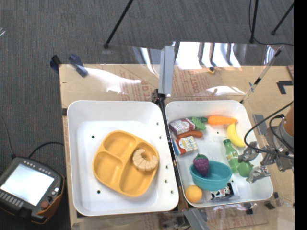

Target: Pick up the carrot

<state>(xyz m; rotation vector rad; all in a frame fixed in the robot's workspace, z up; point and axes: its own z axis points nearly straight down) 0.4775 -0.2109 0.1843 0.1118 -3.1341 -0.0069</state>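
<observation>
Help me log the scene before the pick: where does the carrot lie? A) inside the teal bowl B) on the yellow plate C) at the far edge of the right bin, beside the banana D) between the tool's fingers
C: the carrot lies near the right bin's far wall, just above the banana.

the bench [115, 83] was topped with brown cardboard, glare across its far side. two shallow white bins sat directly on it, touching side by side: the left bin [81, 114] and the right bin [249, 116].
</observation>
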